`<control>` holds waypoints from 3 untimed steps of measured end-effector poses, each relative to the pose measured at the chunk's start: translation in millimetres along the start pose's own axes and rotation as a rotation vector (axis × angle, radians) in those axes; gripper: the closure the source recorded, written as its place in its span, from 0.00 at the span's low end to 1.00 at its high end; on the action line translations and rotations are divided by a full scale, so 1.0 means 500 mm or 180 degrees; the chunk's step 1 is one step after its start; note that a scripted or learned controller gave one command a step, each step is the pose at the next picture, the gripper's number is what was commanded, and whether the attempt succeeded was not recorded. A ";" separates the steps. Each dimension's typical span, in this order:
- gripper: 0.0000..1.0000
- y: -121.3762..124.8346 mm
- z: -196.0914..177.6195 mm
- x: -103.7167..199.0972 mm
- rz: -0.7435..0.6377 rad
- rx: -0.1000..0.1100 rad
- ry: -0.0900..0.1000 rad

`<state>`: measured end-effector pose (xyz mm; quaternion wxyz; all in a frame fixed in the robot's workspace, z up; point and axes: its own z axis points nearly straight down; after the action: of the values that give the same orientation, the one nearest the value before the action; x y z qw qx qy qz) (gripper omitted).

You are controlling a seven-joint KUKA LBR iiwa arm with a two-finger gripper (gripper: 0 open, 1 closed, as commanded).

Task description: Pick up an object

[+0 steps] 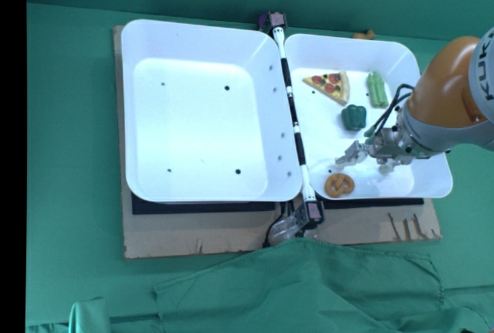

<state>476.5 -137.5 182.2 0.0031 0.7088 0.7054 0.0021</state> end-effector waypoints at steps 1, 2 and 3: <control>1.00 0.005 -0.029 -0.004 0.0012 -0.0043 -0.0018; 1.00 -0.010 -0.144 -0.014 -0.0005 -0.0004 -0.0007; 1.00 -0.011 -0.234 -0.010 -0.0008 -0.0009 -0.0008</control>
<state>470.1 -142.5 299.2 0.0051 0.7079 0.7063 0.0023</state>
